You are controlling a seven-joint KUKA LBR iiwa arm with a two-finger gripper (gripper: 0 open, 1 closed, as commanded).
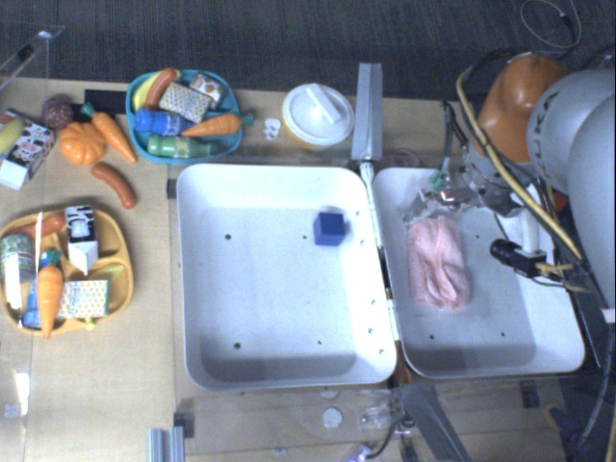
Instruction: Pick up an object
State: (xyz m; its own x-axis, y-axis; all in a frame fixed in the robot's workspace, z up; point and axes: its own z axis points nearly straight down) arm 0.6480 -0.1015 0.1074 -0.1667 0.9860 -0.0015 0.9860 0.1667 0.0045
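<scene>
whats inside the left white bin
One blue cube lies on the left bin's floor, near its far right side. Otherwise its bare floor shows, with nothing covered.

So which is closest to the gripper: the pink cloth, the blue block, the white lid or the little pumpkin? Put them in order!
From the gripper, at the top of the right bin:
1. Pink cloth, just below it in the same bin.
2. Blue block, in the left bin. The white lid, above the bins, is too close to call against it.
3. Pumpkin, far left on the bench.
</scene>
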